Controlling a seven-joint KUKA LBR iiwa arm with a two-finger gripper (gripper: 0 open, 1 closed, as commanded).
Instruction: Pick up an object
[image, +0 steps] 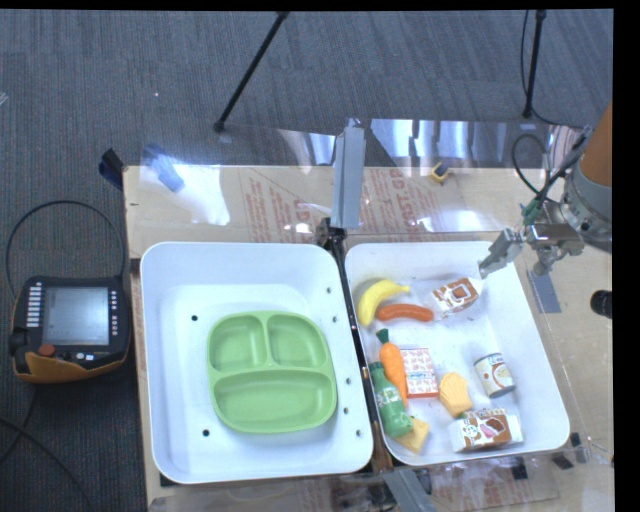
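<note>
So the gripper (520, 250) is hanging over the top right corner of the right bin (545, 365), fingers spread wide with nothing between them. Looks like the approach step to me, no grab yet. Nearest candidate is the small brown-and-white snack packet (456, 295), just below and left of it, with the sausage (405, 313) and banana (380, 296) further left. The carrot (393, 367), green bottle (389, 402) and can (493, 374) sit lower down. The left bin (170, 300) has a green divided plate (271, 372). Next move, I'd guess: slide left over the packet, drop straight down, then close.
</note>
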